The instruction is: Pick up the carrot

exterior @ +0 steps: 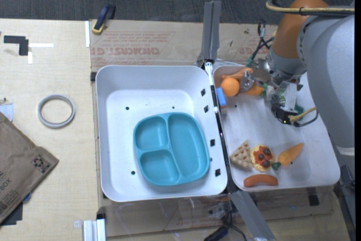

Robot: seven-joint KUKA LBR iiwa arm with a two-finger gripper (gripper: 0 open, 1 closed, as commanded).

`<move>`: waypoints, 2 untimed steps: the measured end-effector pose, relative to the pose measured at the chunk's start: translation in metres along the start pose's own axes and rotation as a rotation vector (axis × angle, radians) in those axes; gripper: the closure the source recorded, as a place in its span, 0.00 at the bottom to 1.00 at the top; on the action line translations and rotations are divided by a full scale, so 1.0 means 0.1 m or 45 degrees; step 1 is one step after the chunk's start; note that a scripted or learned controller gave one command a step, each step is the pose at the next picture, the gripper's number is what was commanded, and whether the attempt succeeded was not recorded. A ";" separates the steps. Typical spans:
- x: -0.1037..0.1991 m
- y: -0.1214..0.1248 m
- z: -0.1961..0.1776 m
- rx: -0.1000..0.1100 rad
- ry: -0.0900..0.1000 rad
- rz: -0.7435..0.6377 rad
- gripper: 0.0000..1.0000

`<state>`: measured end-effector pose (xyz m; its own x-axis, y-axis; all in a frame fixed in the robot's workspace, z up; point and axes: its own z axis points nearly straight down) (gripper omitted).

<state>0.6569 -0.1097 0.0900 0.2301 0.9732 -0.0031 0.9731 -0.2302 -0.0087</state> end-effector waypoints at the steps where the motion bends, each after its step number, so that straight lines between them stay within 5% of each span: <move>1: -0.01 -0.01 -0.08 0.007 -0.006 -0.005 1.00; 2: -0.48 -0.99 0.01 -0.004 0.004 0.279 1.00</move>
<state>0.5495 -0.1338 0.0901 0.4359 0.9000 -0.0015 0.9000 -0.4360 -0.0047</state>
